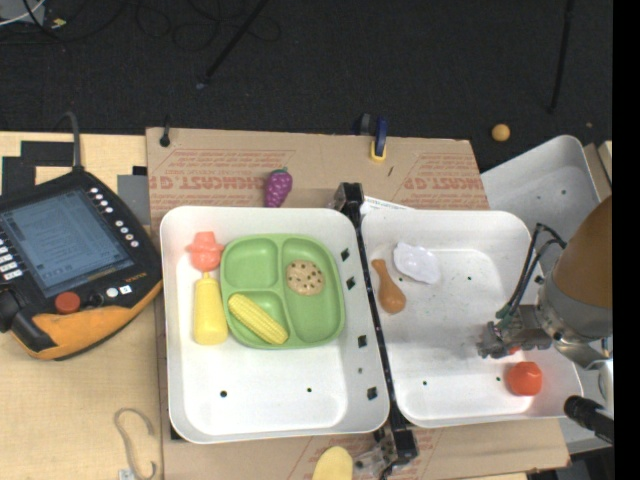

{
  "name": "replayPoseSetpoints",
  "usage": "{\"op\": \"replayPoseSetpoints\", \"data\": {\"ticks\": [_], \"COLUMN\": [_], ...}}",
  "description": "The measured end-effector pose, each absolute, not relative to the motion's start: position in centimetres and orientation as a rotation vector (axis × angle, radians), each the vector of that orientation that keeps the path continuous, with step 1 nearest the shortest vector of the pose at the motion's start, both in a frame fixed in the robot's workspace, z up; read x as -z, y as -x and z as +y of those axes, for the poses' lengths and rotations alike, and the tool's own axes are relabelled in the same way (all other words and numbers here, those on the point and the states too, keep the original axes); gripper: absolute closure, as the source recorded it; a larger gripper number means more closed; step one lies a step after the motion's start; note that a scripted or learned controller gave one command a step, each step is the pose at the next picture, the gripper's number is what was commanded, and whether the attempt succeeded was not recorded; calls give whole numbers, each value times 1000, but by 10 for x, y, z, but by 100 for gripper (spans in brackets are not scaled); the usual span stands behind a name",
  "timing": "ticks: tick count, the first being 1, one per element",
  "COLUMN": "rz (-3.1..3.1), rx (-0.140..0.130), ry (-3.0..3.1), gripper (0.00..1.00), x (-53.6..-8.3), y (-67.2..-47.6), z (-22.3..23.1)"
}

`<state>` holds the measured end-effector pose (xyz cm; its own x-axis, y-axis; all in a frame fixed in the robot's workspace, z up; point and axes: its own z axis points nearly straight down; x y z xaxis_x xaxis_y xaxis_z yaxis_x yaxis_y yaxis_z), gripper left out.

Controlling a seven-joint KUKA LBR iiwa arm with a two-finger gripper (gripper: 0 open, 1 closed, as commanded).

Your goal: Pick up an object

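Note:
The right bin holds a brown drumstick-shaped toy near its left wall, a white lump just right of that, and a red round toy at its lower right corner. My gripper hangs low over the right side of this bin, just up and left of the red toy, with nothing visibly held. The left bin holds a green divided plate with a cookie and a corn cob, beside a yellow bottle and a pink toy.
A purple grape toy lies on the cardboard behind the left bin. A yellow toy sits in front of the bins. A teach pendant rests at the left. The arm overhangs the right bin's right edge.

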<state>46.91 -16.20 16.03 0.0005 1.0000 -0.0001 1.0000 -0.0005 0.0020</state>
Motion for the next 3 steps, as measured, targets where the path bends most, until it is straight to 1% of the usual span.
{"op": "replayPoseSetpoints", "data": {"ticks": [1, 2, 3], "rz": [2220, 2221, 2228], "rx": [-2, 0, -1], "ry": [-2220, -2222, -2219], "gripper": [100, 100, 100], "x": [-219, -228, -237], "y": [-463, -464, -485], "z": [-158, -159, -112]}}
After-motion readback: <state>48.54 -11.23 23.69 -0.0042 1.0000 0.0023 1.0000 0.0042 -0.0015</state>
